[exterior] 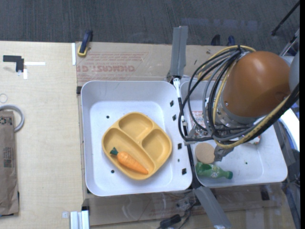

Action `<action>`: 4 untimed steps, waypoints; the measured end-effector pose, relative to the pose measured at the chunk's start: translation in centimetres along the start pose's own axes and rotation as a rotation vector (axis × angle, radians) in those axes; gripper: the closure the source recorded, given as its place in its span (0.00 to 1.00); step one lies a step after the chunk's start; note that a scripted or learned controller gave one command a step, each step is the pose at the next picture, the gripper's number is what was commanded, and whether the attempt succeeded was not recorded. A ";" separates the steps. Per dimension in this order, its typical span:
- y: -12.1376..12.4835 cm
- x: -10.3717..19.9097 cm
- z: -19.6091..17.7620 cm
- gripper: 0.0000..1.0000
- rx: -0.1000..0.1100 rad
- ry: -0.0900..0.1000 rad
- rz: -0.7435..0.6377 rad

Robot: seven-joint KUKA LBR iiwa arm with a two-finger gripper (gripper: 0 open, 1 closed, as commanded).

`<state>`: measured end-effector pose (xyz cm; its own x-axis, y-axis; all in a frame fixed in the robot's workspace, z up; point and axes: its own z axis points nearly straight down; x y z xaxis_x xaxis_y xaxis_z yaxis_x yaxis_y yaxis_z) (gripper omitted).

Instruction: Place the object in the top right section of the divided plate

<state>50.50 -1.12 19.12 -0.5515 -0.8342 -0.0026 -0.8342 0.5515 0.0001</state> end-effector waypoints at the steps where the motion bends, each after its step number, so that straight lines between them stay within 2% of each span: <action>1: -0.1 -0.1 -0.9 1.00 0.000 -0.004 0.005; 2: 6.5 -4.8 0.1 1.00 -0.002 0.001 -0.139; 3: 6.4 -4.9 -0.8 1.00 -0.002 -0.002 -0.135; 4: 9.9 -10.0 5.7 1.00 -0.002 0.001 -0.521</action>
<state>47.74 12.69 13.43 -0.0633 -0.9980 -0.0022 -0.9980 0.0633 0.0010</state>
